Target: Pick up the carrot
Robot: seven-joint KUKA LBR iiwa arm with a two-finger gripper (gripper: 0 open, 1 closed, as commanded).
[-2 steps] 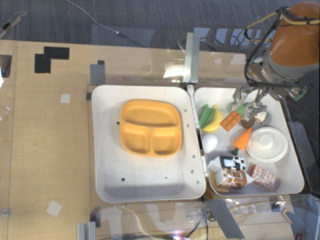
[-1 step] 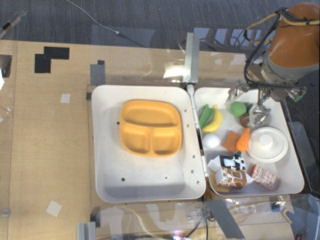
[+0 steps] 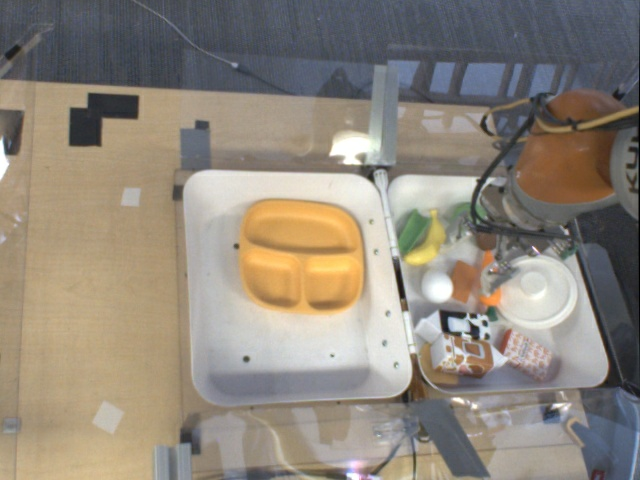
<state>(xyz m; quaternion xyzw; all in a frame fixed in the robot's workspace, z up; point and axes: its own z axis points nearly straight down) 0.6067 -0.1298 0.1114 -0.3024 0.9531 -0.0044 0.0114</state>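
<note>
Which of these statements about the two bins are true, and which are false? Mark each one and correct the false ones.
1. The orange tray lies in the left bin. True.
2. The arm reaches over the left bin. False: it is over the right bin.
3. The banana lies in the right bin. True.
4. The white bowl sits on the orange tray. False: it is in the right bin.
5. The egg lies in the right bin, left of the white bowl. True.
</note>
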